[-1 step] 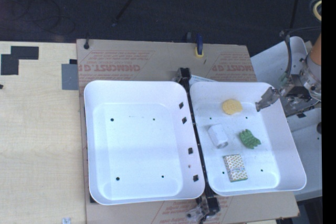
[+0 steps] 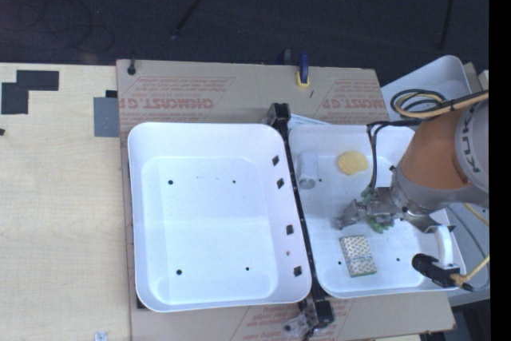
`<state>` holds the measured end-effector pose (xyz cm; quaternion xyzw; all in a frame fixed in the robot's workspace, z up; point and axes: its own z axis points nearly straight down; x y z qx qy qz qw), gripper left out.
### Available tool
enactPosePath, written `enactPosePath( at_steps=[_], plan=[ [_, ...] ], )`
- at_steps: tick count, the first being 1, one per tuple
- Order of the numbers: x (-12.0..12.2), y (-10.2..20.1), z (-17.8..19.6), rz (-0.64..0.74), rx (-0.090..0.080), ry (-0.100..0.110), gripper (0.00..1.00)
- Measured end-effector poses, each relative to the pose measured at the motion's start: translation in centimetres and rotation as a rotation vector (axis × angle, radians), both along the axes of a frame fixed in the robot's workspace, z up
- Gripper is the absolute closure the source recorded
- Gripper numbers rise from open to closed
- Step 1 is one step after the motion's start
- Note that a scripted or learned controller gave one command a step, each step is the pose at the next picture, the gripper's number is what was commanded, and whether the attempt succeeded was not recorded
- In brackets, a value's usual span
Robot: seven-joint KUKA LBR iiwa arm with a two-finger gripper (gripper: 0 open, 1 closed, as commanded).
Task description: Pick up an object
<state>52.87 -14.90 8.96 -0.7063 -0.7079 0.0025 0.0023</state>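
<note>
1. Right now the gripper (image 2: 363,213) is hanging low over the right bin (image 2: 323,271), reaching in from the right under the orange-banded wrist; whether it is spread or closed I cannot tell, and nothing is visibly caught in it.
2. Just below it, toward the near edge, a patterned flat packet (image 2: 358,255) is lying on the bin floor, its long axis running roughly near-to-far with a slight tilt. It looks like the closest candidate, so the coming move is probably turning on a short shift toward the near rim.
3. Farther off, toward the far wall, a round yellow object (image 2: 352,164) is resting apart from the packet.
4. Beside it, near the dividing wall, a pale translucent item (image 2: 306,169) is sitting.
5. Leftward, the left bin (image 2: 152,144) is lying alongside.
</note>
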Motion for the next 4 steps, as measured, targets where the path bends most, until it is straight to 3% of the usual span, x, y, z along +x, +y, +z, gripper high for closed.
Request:
enactPosePath(
  at_steps=[1,2,3,4],
  plan=[
    [0.3,-0.4,1.9,-0.008,-0.003,-0.010,1.00],
    [6.7,6.7,12.2,0.007,0.001,-0.018,1.00],
    [5.9,17.6,19.8,0.010,0.005,-0.011,1.00],
    [3.3,23.2,18.6,0.003,0.002,-0.001,1.00]
  ],
)
